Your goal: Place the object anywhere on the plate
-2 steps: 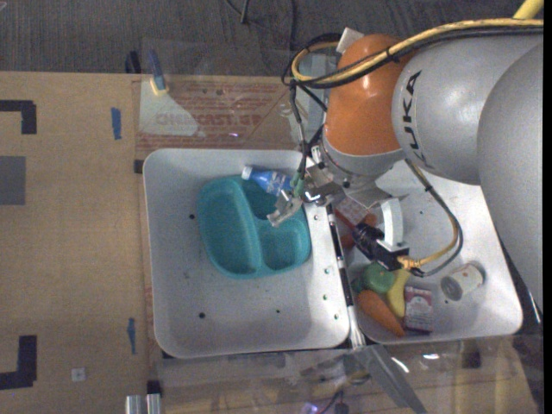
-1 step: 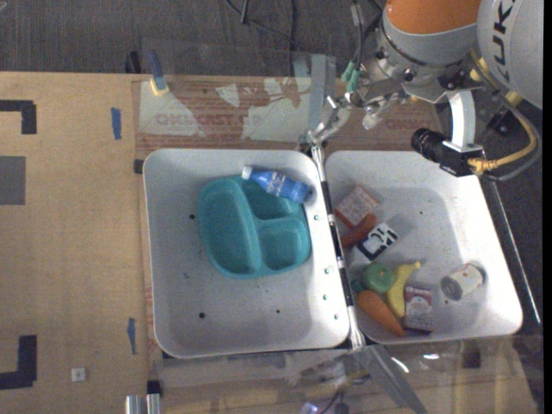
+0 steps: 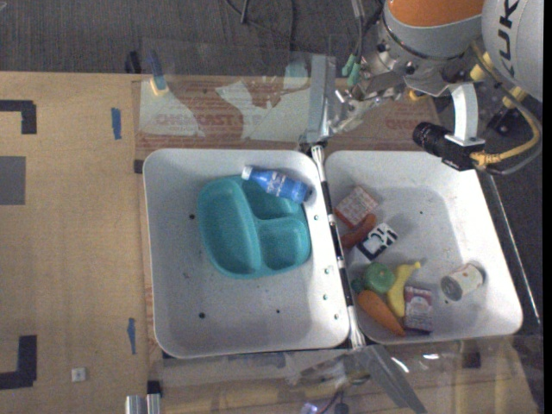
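A teal divided plate (image 3: 250,231) lies in the left white bin (image 3: 172,300). A small blue plastic bottle (image 3: 276,183) lies on its side across the plate's far right rim, cap end pointing left. My gripper (image 3: 349,110) hangs high above the back edge of the bins, near the divider between them and well apart from the bottle and the plate. Nothing shows in it from this angle.
The right bin (image 3: 483,231) holds several items: a red-and-white box (image 3: 356,203), a sausage (image 3: 355,231), a black-and-white cube (image 3: 378,241), a green fruit (image 3: 378,276), a banana (image 3: 401,285), a carrot (image 3: 379,311), a small carton (image 3: 418,307) and a can (image 3: 461,281).
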`<state>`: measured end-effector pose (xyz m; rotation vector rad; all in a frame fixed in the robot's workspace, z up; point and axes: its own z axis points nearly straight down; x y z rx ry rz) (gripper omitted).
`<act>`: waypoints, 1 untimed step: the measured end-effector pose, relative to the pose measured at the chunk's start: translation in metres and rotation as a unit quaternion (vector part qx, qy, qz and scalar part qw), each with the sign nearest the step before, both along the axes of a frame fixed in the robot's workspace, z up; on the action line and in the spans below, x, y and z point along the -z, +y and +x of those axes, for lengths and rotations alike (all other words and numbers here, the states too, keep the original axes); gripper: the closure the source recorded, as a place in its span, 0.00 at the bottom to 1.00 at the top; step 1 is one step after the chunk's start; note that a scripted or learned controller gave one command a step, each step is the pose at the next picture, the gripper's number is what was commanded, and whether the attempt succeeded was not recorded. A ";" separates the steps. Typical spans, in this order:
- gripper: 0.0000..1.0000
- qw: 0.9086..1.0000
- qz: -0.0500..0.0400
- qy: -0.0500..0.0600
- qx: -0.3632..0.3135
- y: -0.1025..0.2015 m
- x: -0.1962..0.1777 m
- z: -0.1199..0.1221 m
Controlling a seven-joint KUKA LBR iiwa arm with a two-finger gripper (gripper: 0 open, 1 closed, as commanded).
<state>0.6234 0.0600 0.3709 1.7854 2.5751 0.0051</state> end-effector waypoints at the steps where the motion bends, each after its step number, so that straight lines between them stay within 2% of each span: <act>1: 1.00 1.000 0.000 0.002 -0.019 -0.024 -0.065 0.012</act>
